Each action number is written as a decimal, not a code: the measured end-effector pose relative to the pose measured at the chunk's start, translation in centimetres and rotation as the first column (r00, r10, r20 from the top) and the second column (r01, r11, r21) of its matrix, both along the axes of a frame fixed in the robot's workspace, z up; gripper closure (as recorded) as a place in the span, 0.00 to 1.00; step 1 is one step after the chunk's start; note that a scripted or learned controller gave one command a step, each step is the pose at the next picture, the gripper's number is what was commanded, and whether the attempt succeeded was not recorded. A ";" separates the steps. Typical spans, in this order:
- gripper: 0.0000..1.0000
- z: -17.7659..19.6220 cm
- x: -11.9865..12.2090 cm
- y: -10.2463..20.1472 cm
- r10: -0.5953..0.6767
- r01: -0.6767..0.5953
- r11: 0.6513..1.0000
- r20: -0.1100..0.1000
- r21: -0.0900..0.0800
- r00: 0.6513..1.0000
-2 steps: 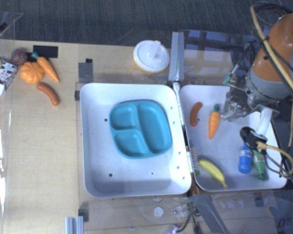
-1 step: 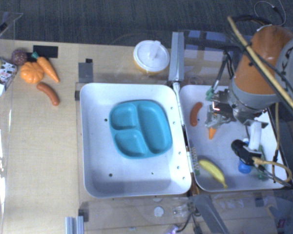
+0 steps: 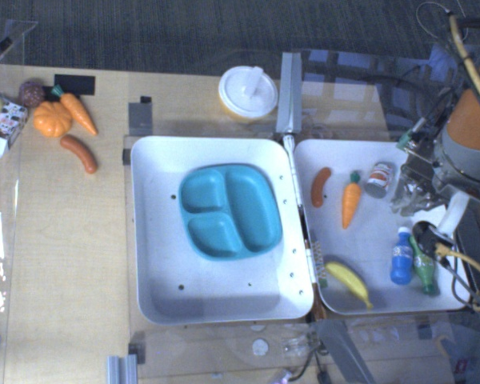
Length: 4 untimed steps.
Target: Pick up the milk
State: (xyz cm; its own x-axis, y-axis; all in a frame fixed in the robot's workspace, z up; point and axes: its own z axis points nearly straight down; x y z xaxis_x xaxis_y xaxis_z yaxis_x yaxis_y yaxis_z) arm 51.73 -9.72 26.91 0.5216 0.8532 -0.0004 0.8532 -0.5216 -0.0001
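"Where was the milk?"

"Far out on the left of the worktop, a small carton with black-and-white patches. It lay outside both bins, just beside a little orange pumpkin, with a loose carrot and a loose sausage close by."

"And the pincer?"

"Over the right bin, near its right-hand side and well apart from the milk. It hung close to a small can. I could not tell whether it was spread or pressed together; the metalwork there ran into one grey tangle. I saw nothing pinched in it."

"What else sat in that bin?"

"A reddish sausage and a second carrot side by side towards the left wall, a banana near the front edge, and a blue bottle just beside a green bottle at the front right."

"The left bin?"

"It held a blue divided plate in its middle. Behind the bins, a white lidded tub stood on the worktop."
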 end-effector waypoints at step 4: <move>1.00 5.6 -3.0 6.5 0.778 -0.778 0.629 0.004 -0.004 0.629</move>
